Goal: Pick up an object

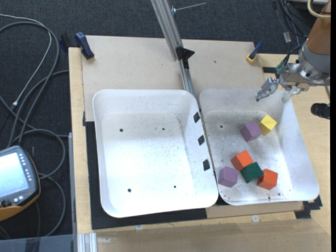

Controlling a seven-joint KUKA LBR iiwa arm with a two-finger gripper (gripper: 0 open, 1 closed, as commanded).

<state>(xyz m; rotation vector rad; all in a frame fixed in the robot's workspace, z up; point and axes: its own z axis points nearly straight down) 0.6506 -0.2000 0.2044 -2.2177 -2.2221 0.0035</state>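
Several small blocks lie in the right bin [294, 140]: a yellow one [268, 123] touching a purple one [251, 131], then lower down an orange one [242, 159], a dark green one [252, 172], a red-orange one [268, 179] and a second purple one [228, 176]. My gripper [273, 95] hangs over the bin's far right corner, above and just beyond the yellow block. Its two fingers are spread apart and nothing sits between them, so it is open.
The left bin [105, 140] sits beside the right one, with black clips [201, 139] along the shared wall. A slanted metal post [167, 22] rises behind the bins. Blue [84, 43] and yellow [253, 54] clamps hold the board's far corners.
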